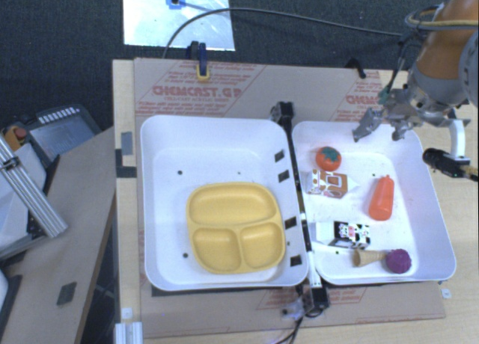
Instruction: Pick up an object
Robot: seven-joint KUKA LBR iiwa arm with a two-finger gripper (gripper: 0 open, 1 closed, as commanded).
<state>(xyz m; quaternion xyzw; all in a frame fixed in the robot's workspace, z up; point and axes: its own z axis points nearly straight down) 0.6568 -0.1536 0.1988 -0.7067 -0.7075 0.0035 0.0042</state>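
Observation:
My gripper (382,127) hangs over the far edge of the right bin (426,185), its two fingers spread open with nothing between them. Below it in that bin lie a red tomato (328,158), an orange carrot-like piece (381,197), a brown and white carton (328,183), a black and white cow-print carton (351,234) and a purple ice cream cone (388,259). The tomato is the nearest of them, down and to the left of the fingers.
The left bin (165,185) holds a yellow divided plate (235,226). Black clips run along the ridge between the two bins (293,200). A cable crosses behind the bench. A grey device (56,129) sits on the side table at left.

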